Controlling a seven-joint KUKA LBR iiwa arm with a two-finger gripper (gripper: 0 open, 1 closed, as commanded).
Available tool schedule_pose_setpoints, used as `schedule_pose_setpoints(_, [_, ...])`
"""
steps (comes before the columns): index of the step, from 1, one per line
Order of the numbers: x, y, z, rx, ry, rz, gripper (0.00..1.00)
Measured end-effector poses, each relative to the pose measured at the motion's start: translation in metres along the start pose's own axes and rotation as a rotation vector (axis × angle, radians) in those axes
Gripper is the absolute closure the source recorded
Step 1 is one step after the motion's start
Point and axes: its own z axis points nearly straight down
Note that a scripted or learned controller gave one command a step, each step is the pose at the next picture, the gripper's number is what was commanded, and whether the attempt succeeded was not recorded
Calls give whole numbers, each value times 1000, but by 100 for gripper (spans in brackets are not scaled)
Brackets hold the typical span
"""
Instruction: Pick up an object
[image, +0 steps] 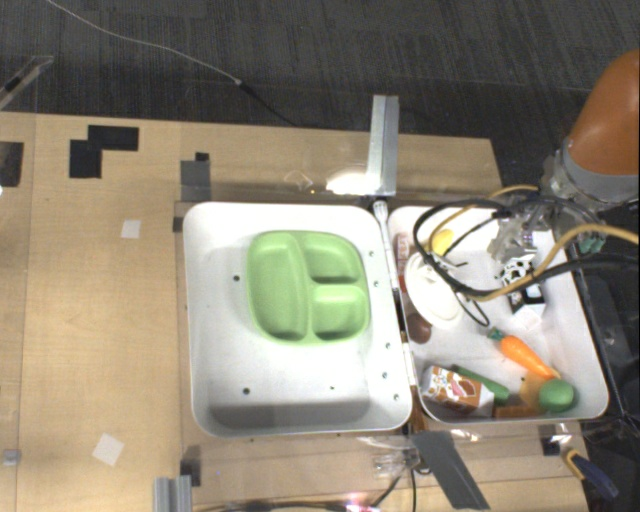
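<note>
The right bin (585, 330) holds several objects. An orange carrot (522, 352) lies near its middle right, with a green ball (556, 395) in the front right corner. A brown snack packet (455, 388) lies along the front wall. A white bowl (432, 290) sits at the left, a small yellow item (443, 241) behind it. My gripper (522, 272) hangs low over the back right of this bin, just behind the carrot, wrapped in black and yellow cables. Nothing shows as held by it.
The left bin (215, 390) carries a green divided plate (305, 285). A dark brown item (418, 327) lies against the right bin's left wall. The arm's orange band (612, 105) stands over the bin's back right corner. A metal post (384, 145) rises behind the bins.
</note>
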Motion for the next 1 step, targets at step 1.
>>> schedule_pose_setpoints(1, [0,0,0,0,1,0,0])
